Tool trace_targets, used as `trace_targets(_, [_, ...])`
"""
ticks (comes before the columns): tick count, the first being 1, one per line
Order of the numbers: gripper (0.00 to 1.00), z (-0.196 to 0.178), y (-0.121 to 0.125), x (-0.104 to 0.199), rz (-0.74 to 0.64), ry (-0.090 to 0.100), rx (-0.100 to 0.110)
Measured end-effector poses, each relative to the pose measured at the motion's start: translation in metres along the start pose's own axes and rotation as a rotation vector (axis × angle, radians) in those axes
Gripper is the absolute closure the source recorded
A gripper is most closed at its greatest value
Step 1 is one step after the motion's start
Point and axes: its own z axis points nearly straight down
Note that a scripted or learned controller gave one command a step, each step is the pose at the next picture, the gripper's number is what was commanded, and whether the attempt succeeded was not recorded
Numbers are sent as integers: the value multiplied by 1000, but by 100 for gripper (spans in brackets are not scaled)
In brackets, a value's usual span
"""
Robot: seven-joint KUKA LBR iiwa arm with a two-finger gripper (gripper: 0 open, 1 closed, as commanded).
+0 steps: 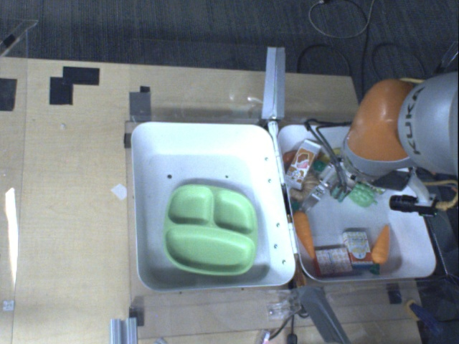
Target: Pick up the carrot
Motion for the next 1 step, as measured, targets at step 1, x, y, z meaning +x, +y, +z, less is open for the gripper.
trace_targets(1, [0,-96,9,41,-300,8,-1])
